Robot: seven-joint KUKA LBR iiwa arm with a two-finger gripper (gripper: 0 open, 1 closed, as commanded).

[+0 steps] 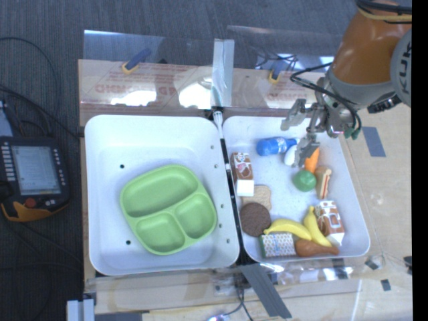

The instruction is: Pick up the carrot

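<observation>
The carrot (312, 160) is a small orange piece lying in the right bin (354, 199), near its upper right side. My gripper (309, 144) hangs directly over the carrot's upper end and covers that end. Below the gripper, the lower part of the carrot sticks out toward a green ball (304, 180). The carrot rests at the level of the other items in the bin.
A blue bottle (274, 146) lies just left of the carrot and a hot dog (324, 181) just below right. A banana (297, 229), carton (331, 219), cookie (254, 218) and cake slice (242, 172) crowd the bin. The left bin (107, 139) holds a green divided plate (169, 208).
</observation>
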